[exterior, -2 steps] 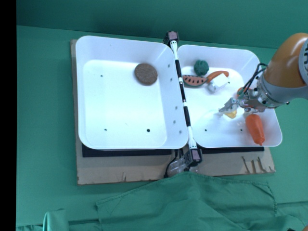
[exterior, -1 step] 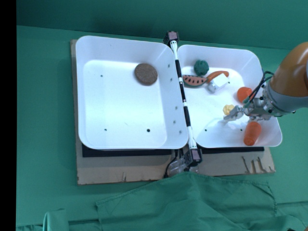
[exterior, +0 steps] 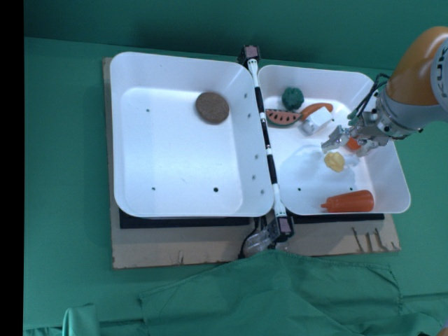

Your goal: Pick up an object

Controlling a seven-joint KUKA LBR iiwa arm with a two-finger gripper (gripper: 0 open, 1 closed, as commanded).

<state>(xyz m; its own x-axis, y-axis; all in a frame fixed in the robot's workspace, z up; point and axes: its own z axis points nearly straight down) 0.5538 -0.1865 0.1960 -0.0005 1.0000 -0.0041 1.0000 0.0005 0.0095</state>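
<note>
A green cloth [exterior: 63, 152] covered the bench, smooth at the far side and rumpled into soft folds along the near edge. On it lay a flat brown cardboard sheet [exterior: 175, 257] with a ragged near edge, and on that sat two shallow, glossy white plastic bins with rounded corners.

The left bin [exterior: 140, 187] held one thing: a flat, round brown disc [exterior: 212, 108] with a matte, grainy face, lying toward the far right part of its floor. A few small dark holes dotted that floor.

Between the bins ran a thin rod [exterior: 264, 135] banded black and white, ending in small dark blocks at the far and near ends.

The right bin [exterior: 308, 198] held a cluster of toy foods. At its far left lay a red watermelon slice [exterior: 282, 117] with a green rind; just beyond it sat a lumpy dark green piece [exterior: 292, 97]. To the right of the slice lay a curved orange-red piece [exterior: 316, 108], with a small white block [exterior: 317, 122] just beside it. Nearer the middle sat a small knobbly yellow piece [exterior: 335, 162]. At the near right lay a long, smooth orange carrot-like piece [exterior: 348, 201].

The gripper [exterior: 350, 140], of grey metal, hung low over the far right part of that bin, just beyond the yellow piece. A small orange-red object [exterior: 354, 144] showed at its fingers, but I cannot tell how far the jaws stood apart or whether they clasped it. Behind it rose the arm's grey wrist and rounded orange band [exterior: 420, 65].
</note>
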